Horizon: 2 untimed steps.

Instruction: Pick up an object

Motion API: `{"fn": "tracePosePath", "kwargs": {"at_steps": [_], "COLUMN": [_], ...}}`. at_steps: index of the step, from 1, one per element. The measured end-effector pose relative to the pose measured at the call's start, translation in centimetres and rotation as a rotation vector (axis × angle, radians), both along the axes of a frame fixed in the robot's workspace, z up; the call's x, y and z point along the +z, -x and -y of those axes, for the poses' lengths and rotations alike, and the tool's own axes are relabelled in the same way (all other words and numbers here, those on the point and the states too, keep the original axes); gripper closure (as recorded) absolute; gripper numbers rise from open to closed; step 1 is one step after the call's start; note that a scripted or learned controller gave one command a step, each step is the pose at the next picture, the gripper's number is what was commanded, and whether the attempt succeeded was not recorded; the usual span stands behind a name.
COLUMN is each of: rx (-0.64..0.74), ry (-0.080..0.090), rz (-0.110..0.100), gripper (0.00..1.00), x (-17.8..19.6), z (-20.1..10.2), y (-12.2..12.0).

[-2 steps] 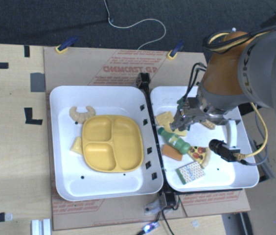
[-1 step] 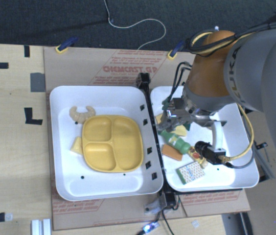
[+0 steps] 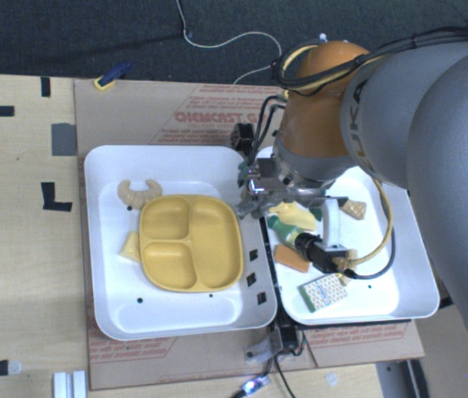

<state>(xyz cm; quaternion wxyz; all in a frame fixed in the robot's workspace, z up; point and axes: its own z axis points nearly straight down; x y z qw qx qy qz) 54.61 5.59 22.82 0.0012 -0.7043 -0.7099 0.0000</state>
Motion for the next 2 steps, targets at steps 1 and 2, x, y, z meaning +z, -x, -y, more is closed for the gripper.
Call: {"fn": "tracePosePath", "kwargs": {"at_steps": [1,2], "rx": [-0.003,-0.007], "ry": [0.002,0.004], "rz": [-0.001,-0.004], "gripper": [1.00,1.00], "x": [0.6,-1.5], "z": [-2.8,-2.2], "y": [0.9,0.9]}}
